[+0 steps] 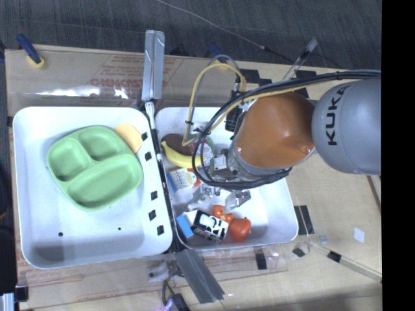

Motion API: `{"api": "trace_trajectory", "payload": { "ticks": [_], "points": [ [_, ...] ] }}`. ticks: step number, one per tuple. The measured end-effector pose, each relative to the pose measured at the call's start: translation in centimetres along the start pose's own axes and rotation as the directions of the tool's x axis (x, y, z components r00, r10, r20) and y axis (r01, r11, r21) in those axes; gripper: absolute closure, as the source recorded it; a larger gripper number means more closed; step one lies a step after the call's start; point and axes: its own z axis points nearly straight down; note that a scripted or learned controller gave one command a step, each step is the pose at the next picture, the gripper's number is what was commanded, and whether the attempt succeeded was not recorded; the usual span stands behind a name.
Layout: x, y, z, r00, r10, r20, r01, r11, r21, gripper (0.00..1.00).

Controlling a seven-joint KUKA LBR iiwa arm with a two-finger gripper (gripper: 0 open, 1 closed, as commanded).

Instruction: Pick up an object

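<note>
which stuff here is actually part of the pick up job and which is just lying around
Part of the job:
gripper
banana
red toy
black and white block
right bin

Just lying about:
green divided plate
yellow piece
left bin

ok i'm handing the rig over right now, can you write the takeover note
Gripper: down inside the right bin, above the pile; nothing seen gripped, and I cannot tell how it is set.
Right bin: banana at the upper left, orange toy and black-and-white block near the front edge, blue piece beside them.
Left bin: green divided plate, with a yellow piece at its upper right corner.
Done: arm is over the pile.
Left: grip an item and lift it.
</note>
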Motion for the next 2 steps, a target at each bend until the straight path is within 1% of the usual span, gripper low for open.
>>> {"api": "trace_trajectory", "payload": {
  "ticks": [1, 2],
  "points": [
    [0.4, -0.2, 2.3, 0.995, 0.097, -0.004, -0.096, 0.995, 0.012, 0.00],
    [0.2, -2.2, 2.4, 0.983, 0.185, -0.002, -0.185, 0.983, 0.009, 0.00]
  ]
}}
